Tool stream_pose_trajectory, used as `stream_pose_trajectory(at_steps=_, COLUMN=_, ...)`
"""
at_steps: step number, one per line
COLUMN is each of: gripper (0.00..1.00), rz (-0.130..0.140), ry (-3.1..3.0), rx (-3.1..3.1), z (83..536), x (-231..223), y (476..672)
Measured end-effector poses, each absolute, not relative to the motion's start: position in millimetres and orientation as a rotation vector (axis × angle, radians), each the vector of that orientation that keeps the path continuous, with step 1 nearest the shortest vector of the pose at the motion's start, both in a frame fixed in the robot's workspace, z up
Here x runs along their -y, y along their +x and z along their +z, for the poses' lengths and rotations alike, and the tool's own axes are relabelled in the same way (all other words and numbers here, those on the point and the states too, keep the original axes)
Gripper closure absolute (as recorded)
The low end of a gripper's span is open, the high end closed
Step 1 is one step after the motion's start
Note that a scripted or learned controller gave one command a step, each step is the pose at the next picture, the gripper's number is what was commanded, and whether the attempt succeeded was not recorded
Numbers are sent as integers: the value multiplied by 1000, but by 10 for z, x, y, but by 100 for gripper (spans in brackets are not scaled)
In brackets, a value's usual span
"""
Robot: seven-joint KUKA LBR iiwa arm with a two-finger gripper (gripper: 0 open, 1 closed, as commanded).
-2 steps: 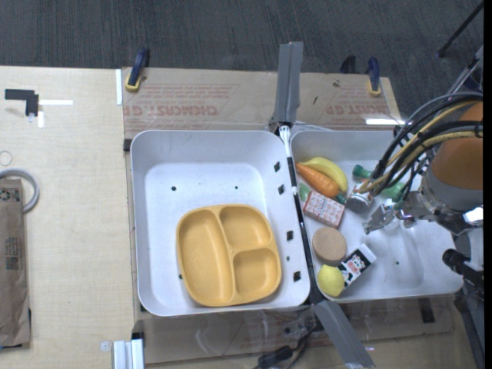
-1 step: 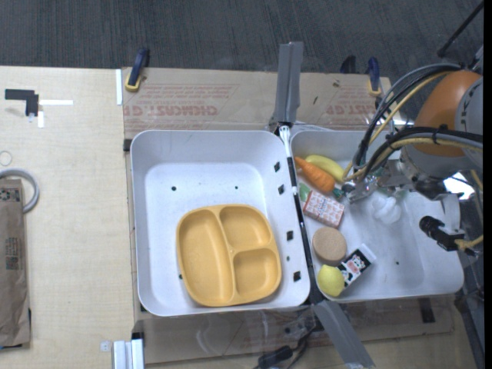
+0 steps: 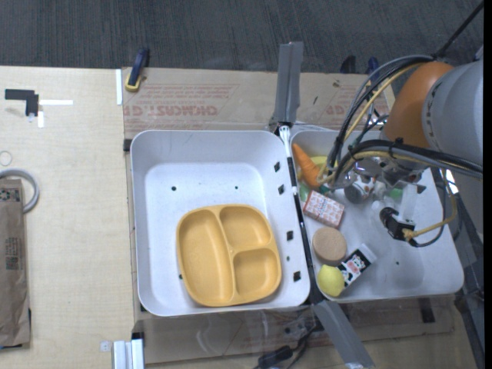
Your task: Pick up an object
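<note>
1. Objects for picking lie along the left side of the right bin (image 3: 430, 283): an orange carrot-like piece (image 3: 307, 165) at the far end, a pink printed card (image 3: 324, 208) below it, a round tan disc (image 3: 330, 245) nearer the camera, then a yellow lemon-like ball (image 3: 330, 280) just beside a small black-and-white carton (image 3: 355, 265).
2. The disc sits between the card and the ball; the ball and carton are close together, possibly touching.
3. The gripper (image 3: 367, 181) hangs over the far middle of the right bin, near the carrot-like piece and the card, amid cables and metal parts.
4. Whether it is released or clenched cannot be told; nothing is seen held.
5. The grey arm (image 3: 457, 106) with its orange band (image 3: 411, 102) enters from the right.
6. The left bin (image 3: 154, 167) holds a yellow three-compartment tray (image 3: 228, 254) toward its near side.
7. Both bins rest on a worktop (image 3: 61, 206) with a brown paper bag (image 3: 13, 260) at its left edge.
</note>
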State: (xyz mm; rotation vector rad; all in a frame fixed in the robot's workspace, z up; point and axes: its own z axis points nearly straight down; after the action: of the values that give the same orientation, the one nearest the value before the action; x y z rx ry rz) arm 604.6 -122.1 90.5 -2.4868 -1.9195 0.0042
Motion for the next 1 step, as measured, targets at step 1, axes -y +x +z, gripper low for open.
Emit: stream_pose_trajectory(at_steps=1, gripper=0, rz=9, ry=-2756, rx=1503, z=1348, x=2054, y=5453)
